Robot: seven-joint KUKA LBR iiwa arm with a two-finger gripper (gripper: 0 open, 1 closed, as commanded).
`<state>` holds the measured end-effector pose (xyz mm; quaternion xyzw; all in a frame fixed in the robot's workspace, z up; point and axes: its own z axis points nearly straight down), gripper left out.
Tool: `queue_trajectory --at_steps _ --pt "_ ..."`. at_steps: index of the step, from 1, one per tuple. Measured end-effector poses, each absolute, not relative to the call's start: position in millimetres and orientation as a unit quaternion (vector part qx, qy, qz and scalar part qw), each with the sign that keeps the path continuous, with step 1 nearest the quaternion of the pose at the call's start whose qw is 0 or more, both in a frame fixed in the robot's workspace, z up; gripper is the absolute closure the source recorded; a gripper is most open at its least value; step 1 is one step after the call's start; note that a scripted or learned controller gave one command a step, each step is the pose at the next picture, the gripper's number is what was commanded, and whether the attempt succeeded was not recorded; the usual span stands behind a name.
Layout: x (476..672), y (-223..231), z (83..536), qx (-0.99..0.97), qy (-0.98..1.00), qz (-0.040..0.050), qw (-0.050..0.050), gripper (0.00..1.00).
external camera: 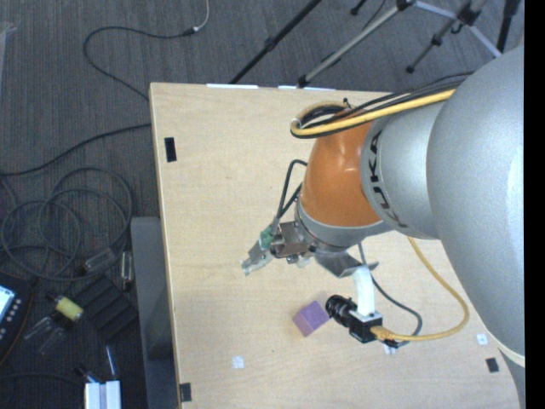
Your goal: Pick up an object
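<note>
Purple block (311,317) lies low in the frame's centre on the wooden board (213,194), just beside the gripper (255,261); whether that closes, I cannot tell.

partial letters "KU", on the arm (400,186)

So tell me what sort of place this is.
Most likely a robotics lab or test workshop. A large grey and orange robot arm reaches over a plain wooden bench, loose cables lie tangled on the grey carpet, and tripod legs stand behind the bench.
</note>
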<state>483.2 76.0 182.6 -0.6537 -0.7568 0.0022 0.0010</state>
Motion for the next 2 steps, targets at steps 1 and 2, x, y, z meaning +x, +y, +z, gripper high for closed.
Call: queue_trajectory --at_steps 1,2 --pt "483.5 0.2 182.8 -0.677 -0.736 0.0019 0.001 0.0" --pt "483.5 0.3 182.7 -0.677 -0.736 0.0019 0.001 0.0"
